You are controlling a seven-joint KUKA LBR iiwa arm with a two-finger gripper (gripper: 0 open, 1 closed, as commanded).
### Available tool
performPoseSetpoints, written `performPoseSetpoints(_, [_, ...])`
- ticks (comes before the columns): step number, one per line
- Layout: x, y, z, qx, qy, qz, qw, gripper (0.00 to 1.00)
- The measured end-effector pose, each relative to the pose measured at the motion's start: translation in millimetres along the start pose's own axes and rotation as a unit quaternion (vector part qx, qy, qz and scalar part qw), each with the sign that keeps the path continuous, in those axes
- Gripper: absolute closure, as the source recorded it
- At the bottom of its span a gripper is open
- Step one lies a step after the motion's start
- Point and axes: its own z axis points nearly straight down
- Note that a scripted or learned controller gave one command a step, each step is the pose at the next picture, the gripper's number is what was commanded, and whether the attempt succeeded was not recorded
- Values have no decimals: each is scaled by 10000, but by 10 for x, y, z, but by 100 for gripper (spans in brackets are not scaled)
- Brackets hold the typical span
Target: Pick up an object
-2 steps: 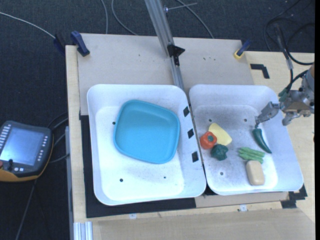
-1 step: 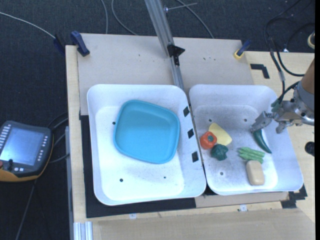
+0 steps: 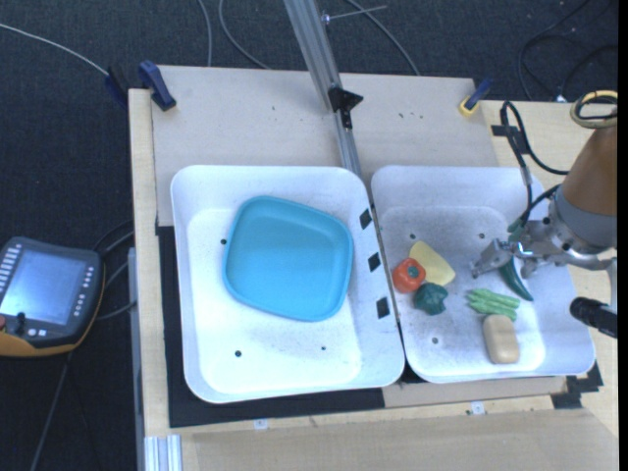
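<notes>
A: Claw (image 3: pixel 502 259) sits over the right bin (image 3: pixel 461 186), near that bin's right wall. Metal fingers spread apart, pointing toward the bin's middle. Nothing seen between them.

B: What lies beneath it?

A: A dark green pepper (image 3: pixel 515 281) just beside the claw, partly under the wrist. Cannot tell whether they touch.

B: Other pieces in that bin?

A: A cluster toward the bin's front. Yellow piece (image 3: pixel 433 262) touching a red tomato (image 3: pixel 408 275); dark green lump (image 3: pixel 430 299) just in front of them. Light green bean pod (image 3: pixel 492 302) near the front right, tan block (image 3: pixel 500 340) just in front of that, close to the front wall.

B: Left bin?

A: Left bin (image 3: pixel 196 263) holds a blue square plate (image 3: pixel 288 257), lying flat near its centre.

B: Off the bench?

A: A handheld control pendant (image 3: pixel 44 294) on the dark floor, beyond the bench's left edge.
</notes>
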Motion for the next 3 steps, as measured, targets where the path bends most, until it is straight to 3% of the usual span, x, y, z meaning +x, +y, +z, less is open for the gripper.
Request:
performPoseSetpoints(1, [5, -7, 395, -7, -1, 1, 10000, 0])
performPoseSetpoints(2, [2, 5, 270, -30, -6, 1, 10000, 100])
performPoseSetpoints(3, [72, -59, -265, -48, -12, 0, 10000, 100])
